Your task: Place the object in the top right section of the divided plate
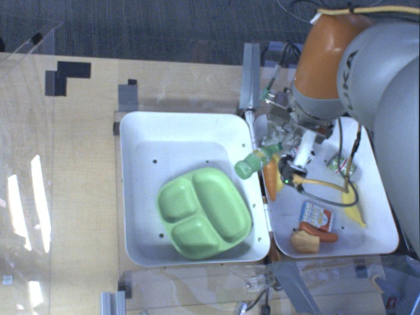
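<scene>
Over the wall between the two white bins, a green plastic bottle (252, 163) is seen clamped between the fingers of the two-finger gripper (268, 151), lifted clear. Below and left, the light-green divided plate (205, 212) is left lying in the left bin (141, 136).

Grey arm (387, 84), orange band (326, 58), black cables, yellow cable.

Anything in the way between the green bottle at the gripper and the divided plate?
Nothing but bare white floor of the left bin, seen in the camera view. The green bottle hangs over that bin's right edge, and the divided plate lies down-left of it.
</scene>
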Robot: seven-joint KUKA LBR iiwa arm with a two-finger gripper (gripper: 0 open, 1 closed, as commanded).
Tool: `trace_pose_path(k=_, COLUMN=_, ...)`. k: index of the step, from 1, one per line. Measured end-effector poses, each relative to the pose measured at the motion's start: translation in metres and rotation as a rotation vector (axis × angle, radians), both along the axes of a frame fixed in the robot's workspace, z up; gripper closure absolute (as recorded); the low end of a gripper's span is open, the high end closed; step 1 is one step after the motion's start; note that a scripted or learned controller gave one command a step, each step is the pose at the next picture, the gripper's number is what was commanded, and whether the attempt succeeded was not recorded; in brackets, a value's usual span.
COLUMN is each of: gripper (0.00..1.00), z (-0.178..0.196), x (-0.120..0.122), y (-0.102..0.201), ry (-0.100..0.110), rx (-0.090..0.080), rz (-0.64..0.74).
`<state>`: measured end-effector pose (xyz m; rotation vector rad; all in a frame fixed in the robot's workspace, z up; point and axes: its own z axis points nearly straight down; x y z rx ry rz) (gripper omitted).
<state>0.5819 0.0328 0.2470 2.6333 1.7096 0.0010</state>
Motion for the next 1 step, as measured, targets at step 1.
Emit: trace_pose_path(k=1, gripper=0.0, z=0.0002, x=0.0001, y=-0.0001, ry=0.0, rx=0.0, rz=0.0)
